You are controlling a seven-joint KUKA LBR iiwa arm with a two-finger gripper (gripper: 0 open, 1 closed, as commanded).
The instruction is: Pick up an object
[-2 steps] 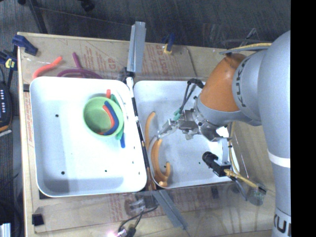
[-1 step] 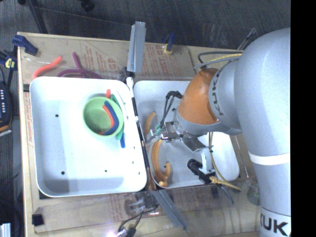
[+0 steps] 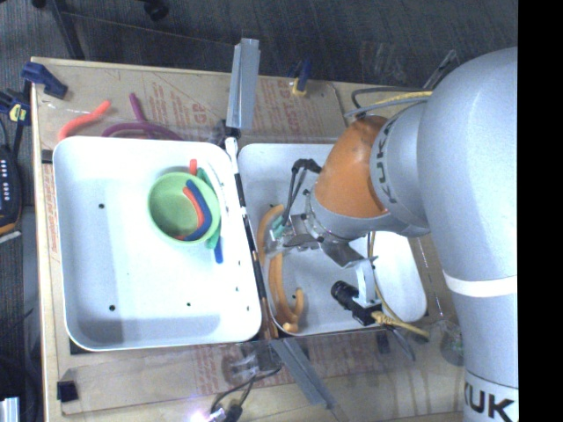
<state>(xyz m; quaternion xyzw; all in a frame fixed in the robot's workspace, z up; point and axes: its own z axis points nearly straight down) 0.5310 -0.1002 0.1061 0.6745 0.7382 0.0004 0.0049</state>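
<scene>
My gripper [image 3: 283,236] hangs low over the left part of the right bin [image 3: 264,161], under the orange wrist band. The arm's body covers most of that bin. A tan-orange curved piece [image 3: 275,284] lies along the bin's left wall, from beside the gripper down to the front corner, where it hooks to the right. The gripper is close over its upper end; contact is hidden. A small teal bit [image 3: 276,226] shows right at the gripper.
The left bin [image 3: 106,271] holds a green bowl [image 3: 180,207] with red and blue curved strips inside and a blue piece [image 3: 217,252] at its rim. Behind the bins lie an orange-red tool [image 3: 84,120] and purple tubing [image 3: 141,131]. A grey bar [image 3: 244,82] stands between the bins.
</scene>
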